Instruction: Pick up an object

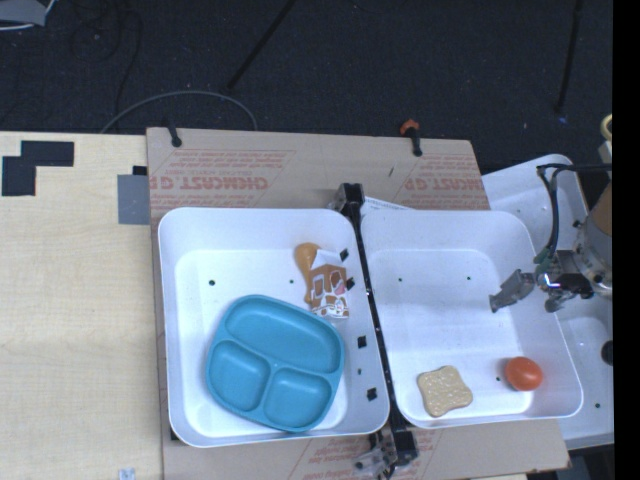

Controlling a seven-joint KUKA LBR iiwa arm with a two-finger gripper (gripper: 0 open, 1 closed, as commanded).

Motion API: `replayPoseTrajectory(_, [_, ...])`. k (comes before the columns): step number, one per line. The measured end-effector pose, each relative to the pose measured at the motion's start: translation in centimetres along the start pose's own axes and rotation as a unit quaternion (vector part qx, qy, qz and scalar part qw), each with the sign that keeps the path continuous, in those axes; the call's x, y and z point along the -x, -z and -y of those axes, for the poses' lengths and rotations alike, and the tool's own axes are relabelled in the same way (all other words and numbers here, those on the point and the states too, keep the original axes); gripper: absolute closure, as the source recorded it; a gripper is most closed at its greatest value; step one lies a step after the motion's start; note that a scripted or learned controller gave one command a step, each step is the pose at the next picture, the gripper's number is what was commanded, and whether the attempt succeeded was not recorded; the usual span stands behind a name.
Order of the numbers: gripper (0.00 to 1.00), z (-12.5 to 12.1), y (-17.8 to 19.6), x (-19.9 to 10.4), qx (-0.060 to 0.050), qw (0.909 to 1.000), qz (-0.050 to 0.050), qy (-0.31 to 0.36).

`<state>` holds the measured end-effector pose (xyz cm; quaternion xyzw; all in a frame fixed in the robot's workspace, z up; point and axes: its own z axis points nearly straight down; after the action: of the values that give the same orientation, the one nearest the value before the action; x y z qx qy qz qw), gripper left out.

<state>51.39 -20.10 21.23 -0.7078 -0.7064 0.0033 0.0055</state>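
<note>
Claw above right bin, tomato below

Claw (520, 293) hanging over the right edge of the right bin (455, 230), fingers spread, nothing between them. Nearest candidate: small red tomato (522, 373), resting on the bin floor near the front right corner, almost straight below the claw in the view, toward the bench's front edge. Round, so no long axis to line up with. Toast slice (444, 390) lying just left of it, apart. Likely next: short travel toward the front, then down. Blue tray (275, 363) and small packet (328, 293) well away in the left bin (250, 223).
</note>
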Motion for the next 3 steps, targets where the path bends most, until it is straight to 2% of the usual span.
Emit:
replayPoseTrajectory(1, [0.0, -0.3, 0.5, 0.0, 0.006, 1.0, 0.001, 0.001])
replayPoseTrajectory(2, [0.0, -0.3, -5.4, 0.8, 0.002, 1.0, 0.0, 0.001])
replayPoseTrajectory(3, [0.0, -0.1, -9.7, 0.5, 0.003, 1.0, 0.0, 0.001])
